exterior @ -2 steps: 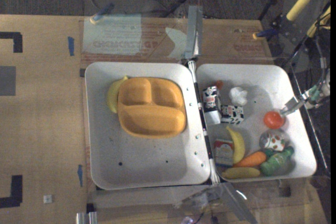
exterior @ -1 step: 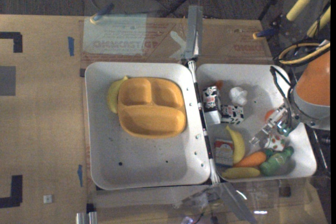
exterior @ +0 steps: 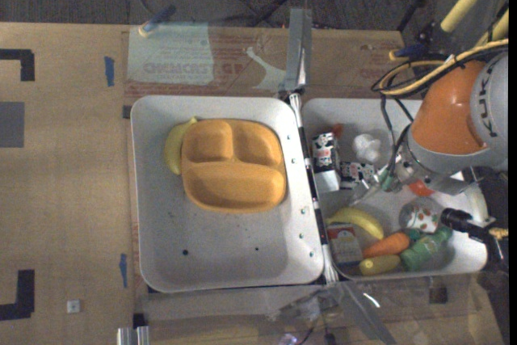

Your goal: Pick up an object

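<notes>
In the right bin point(exterior: 472, 258), beside the arm point(exterior: 452, 125), lie two milk cartons point(exterior: 325, 151), one banana point(exterior: 359, 220), one carrot point(exterior: 386, 244) and one green bottle point(exterior: 424, 250). The gripper point(exterior: 386, 178) hangs above them; its opening cannot be told. The left bin point(exterior: 161, 254) holds one orange tray point(exterior: 233, 164).

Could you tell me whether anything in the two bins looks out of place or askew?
In the left bin, an orange divided tray lies on top of a yellow item, probably a banana, covering most of it. The right bin's toys, such as the carrot, are jumbled against one another. Nothing looks spilled or damaged.
</notes>
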Action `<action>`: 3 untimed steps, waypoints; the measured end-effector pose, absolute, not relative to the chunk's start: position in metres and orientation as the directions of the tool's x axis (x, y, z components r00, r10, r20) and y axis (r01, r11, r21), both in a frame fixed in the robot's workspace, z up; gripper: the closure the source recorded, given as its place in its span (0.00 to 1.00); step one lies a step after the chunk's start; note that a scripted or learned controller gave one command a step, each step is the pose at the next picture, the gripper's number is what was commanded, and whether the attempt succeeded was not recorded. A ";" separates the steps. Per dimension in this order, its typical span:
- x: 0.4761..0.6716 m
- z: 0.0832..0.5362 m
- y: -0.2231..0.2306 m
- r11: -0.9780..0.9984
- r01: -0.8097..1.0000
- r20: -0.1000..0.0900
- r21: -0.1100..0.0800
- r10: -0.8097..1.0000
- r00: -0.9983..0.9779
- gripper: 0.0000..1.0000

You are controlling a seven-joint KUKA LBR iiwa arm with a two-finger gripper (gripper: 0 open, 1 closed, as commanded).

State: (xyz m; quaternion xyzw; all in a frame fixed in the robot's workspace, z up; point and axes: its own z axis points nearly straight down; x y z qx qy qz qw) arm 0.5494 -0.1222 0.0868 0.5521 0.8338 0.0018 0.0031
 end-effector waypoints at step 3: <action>0.506 0.219 -0.122 0.567 0.823 -0.005 0.004 0.824 -0.567 1.00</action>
